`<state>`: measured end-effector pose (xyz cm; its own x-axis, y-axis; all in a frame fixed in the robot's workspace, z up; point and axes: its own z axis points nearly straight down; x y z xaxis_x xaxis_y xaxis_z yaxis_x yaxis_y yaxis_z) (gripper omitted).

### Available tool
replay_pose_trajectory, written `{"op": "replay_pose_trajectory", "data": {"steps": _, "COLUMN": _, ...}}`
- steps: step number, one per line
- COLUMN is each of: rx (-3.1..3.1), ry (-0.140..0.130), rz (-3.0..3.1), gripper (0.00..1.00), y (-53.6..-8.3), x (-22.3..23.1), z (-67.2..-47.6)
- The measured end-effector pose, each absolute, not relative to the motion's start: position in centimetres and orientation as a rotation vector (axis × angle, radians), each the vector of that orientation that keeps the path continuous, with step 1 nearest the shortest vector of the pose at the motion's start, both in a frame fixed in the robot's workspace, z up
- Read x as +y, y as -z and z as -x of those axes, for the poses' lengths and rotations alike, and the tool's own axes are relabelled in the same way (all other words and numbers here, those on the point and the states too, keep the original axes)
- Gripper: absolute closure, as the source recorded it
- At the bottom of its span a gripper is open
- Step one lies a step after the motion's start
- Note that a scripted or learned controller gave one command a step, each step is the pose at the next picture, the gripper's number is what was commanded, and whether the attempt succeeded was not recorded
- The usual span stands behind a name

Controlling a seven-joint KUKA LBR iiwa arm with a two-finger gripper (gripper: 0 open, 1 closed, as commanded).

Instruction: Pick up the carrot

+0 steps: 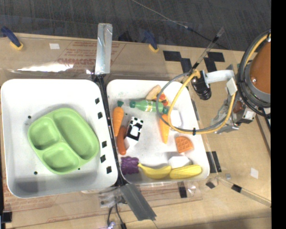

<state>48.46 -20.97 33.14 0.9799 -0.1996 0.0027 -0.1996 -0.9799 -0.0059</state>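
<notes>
The carrot [118, 124], orange with a green top, lies lengthwise along the left wall of the right bin [200, 147]. A second slim orange piece [164, 130] lies near the bin's middle. My gripper [231, 112] hangs off to the right, outside the right bin and over the bench, well away from the carrot. Yellow cables loop from it across the bin's right side.
The right bin also holds a green bottle [149, 106], a black-and-white cube [134, 129], purple grapes [129, 164], a banana [155, 171], corn [186, 171] and an orange ridged piece [184, 143]. A green divided plate [63, 140] sits in the left bin [9, 128].
</notes>
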Motion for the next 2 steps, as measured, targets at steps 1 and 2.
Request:
{"op": "replay_pose_trajectory", "data": {"steps": 1, "rx": 0.306, "ry": 0.012, "rz": 3.121, "gripper": 1.0, "y": -34.78, "x": -20.84, "z": -49.21}}
{"op": "replay_pose_trajectory", "data": {"steps": 2, "rx": 0.307, "ry": 0.012, "rz": 3.118, "gripper": 1.0, "y": -35.32, "x": -20.91, "z": -48.51}}
